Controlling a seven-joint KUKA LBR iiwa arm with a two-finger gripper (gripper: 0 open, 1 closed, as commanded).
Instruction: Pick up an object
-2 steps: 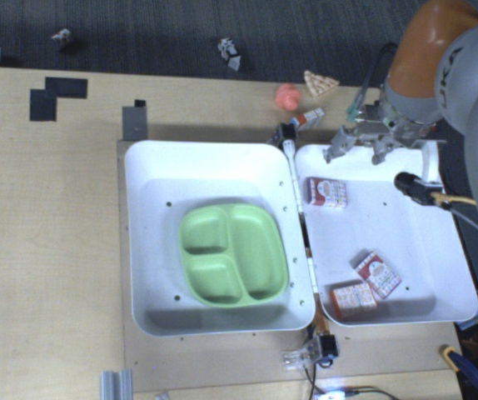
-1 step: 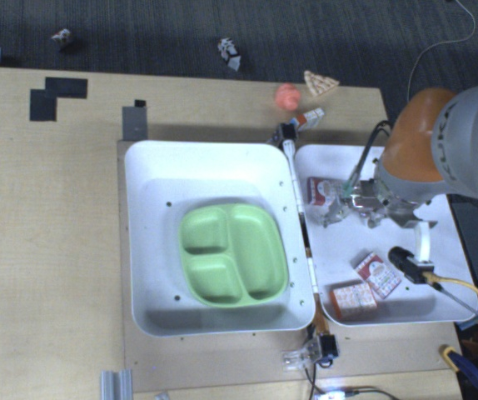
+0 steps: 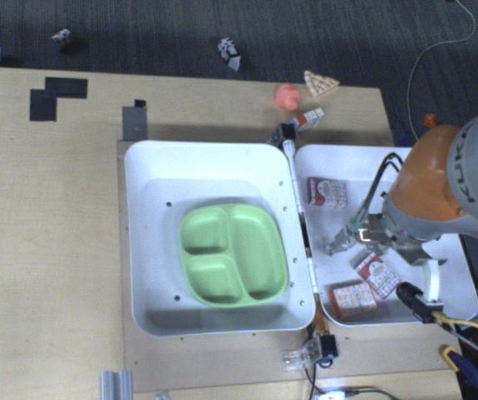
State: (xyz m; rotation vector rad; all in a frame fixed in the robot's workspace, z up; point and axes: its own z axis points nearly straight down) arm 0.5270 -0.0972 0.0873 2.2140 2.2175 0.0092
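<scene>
The claw (image 3: 345, 238) hung low over the middle of the right bin (image 3: 357, 167), at the end of the grey arm (image 3: 426, 192) that came in from the right. From where I stood I could not tell whether it was open or closed, and I saw nothing held in it.

Nearest to it, just below and to its right, lay the tilted packet (image 3: 378, 275). It was small and flat, red and white with fine print on its face. Its long axis ran on a diagonal, from upper left near the claw down to the lower right. The lower packet (image 3: 353, 297) lay just beside it and looked much the same. It was set lengthwise across the bin, close to the near wall and not far from the left wall. Whether those two touched I could not make out.

A third, the upper packet (image 3: 326, 192), lay flat above the claw, near the left wall, with its edges roughly square to the bin. Bare white floor lay between it and the claw, and more along the far wall.

The left bin (image 3: 151, 223) held a green divided plate (image 3: 232, 252) in its middle, with white floor showing all round it. Beyond the bins, a pink ball (image 3: 287, 97) and a pale wedge (image 3: 321, 83) sat on the bench (image 3: 47, 223).
</scene>
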